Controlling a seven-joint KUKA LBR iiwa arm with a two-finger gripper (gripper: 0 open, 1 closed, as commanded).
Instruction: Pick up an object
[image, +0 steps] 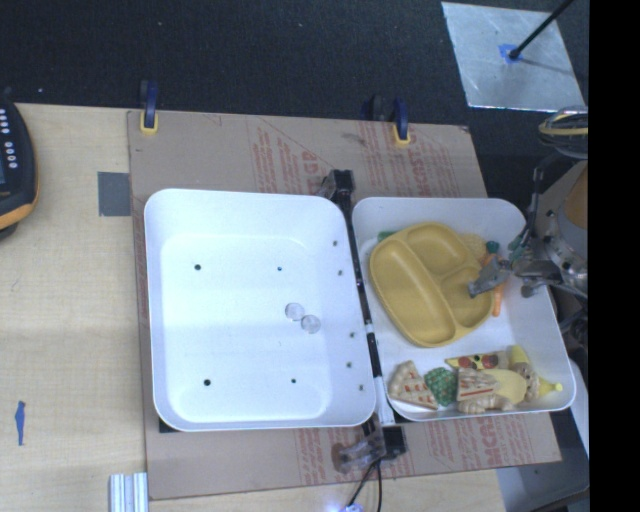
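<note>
One yellow divided dish (432, 281) – two compartments – lies in the right bin (540, 330), filling most of its far half and tilted a bit, its left rim near the bin's left wall. The gripper (492, 278) sits at the dish's right edge, fingers low over or on the rim; can't tell whether they're spread or closed, or gripping anything – too small and blurred. An orange stick-like item (497, 298) and a small green bit (492, 246) lie just beside the dish's right rim, right under the gripper, so that edge is crowded. Along the bin's near edge there's a heap of toy food (470, 383): approx. 4–5 pieces touching each other, incl. a tan wedge at the near-left corner, a green piece next to it, a red-and-yellow one mid-heap and pale yellow pieces toward the near-right corner; exact count unclear. Left bin (170, 300): two small clear round items (302, 317) touching near its centre, plus a few dark dots on the floor. Both bins sit side by side on a brown board (300, 150), held by two blue-yellow clamps (149, 108) at its far edge, on a light wood bench (60, 330). A black-orange device (14, 165) sits at the bench's left edge.
</note>
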